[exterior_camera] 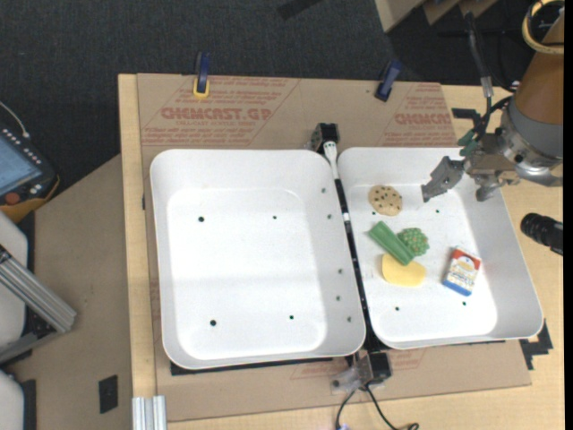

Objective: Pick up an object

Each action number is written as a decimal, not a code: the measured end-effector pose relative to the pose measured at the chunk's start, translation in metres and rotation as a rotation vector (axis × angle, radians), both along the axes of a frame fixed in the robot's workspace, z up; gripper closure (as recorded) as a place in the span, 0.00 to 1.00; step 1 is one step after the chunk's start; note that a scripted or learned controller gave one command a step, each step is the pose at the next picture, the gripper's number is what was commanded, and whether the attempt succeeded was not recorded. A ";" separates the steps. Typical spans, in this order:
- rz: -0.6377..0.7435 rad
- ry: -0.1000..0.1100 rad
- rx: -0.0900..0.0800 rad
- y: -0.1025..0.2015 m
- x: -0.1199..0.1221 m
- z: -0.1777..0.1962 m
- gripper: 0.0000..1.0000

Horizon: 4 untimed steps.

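- Two-finger gripper (461, 179): poised over the far part of the right shallow white bin (501, 325); its two dark fingers stand apart with nothing between them.
- Round tan chocolate-chip cookie (386, 199): lies flat on the bin floor, near the gripper and to its left in the camera view. Probably a light, rigid toy; best pinched across its rim.
- Green broccoli piece with a long stalk (399, 240): touches the yellow wedge-shaped piece (403, 272); the stalk offers a narrow, stiff hold.
- Small red, white and blue carton (461, 271): nearer the front, apart from the rest; light, with flat sides that suit parallel fingers.
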State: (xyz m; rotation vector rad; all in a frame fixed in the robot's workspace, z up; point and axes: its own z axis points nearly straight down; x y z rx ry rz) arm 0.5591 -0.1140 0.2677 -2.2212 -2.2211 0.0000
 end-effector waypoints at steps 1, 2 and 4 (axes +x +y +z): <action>-0.003 0.019 0.004 0.005 -0.053 -0.158 0.00; -0.001 -0.003 -0.001 0.004 -0.047 -0.138 1.00; 0.000 -0.004 -0.001 0.080 -0.064 -0.073 1.00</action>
